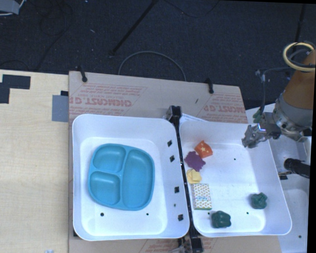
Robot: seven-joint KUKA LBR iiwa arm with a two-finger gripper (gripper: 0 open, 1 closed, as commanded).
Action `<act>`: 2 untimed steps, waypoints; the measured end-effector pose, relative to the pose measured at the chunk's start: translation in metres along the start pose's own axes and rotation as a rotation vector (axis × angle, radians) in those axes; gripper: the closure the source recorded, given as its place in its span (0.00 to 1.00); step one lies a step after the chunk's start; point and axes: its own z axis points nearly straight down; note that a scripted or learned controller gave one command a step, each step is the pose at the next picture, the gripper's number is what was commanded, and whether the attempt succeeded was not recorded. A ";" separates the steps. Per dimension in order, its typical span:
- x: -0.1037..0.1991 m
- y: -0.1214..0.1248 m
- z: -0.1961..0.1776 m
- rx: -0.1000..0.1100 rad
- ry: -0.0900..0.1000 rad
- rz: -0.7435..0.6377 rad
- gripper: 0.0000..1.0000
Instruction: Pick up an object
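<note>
1. White plastic forms two shallow bins side by side on a brown cardboard sheet [149, 96], seen from above at a slant; pale wood bench [24, 164] lies to the left.
2. The left bin [163, 131] holds a light blue divided plate [122, 176] with three compartments, lying flat near the bin's middle.
3. The right bin [235, 169] holds six small objects. Along its left wall, from far to near: an orange-red piece [203, 149], a purple piece [194, 161] just beside it, a yellow piece [193, 176], then a small patterned box [202, 196].
4. A dark green lump [221, 220] sits near the front edge, close to the box. A smaller teal lump [258, 200] rests towards the right wall, well apart from the others.
5. The grey arm with its orange band [300, 86] enters at the upper right. Its gripper [252, 136] hangs over the right bin's far right corner, nothing between the fingers; whether they are spread or closed cannot be told.
</note>
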 end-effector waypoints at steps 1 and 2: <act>-0.001 0.000 -0.032 0.001 0.000 0.000 1.00; 0.042 -0.011 -0.025 0.006 0.003 -0.003 1.00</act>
